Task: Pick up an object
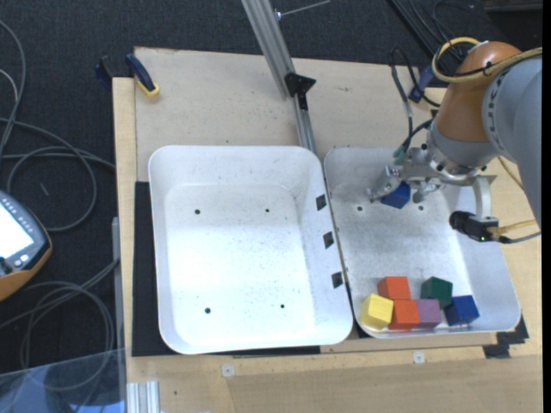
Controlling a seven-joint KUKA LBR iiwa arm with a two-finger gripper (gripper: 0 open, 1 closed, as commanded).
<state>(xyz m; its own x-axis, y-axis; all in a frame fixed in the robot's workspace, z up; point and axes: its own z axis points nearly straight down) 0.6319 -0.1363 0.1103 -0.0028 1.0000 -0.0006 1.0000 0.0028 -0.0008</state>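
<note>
The arm is reaching in from the right of the frame, and its hand [403, 186] is hanging over the upper part of the right bin [430, 252]. A blue block [396, 198] is sitting between the fingers, which are closing on it from either side, so the hand is gripping the block. It appears to be lifted off the bin floor, though the slant makes that hard to judge. The other blocks are crowding the lower right of the frame: yellow [375, 310], two orange [398, 288], purple [428, 311], green [437, 289] and another blue [463, 309], probably having slid there. The left bin [172, 170] is lying beside it on the desk [215, 93].
</note>
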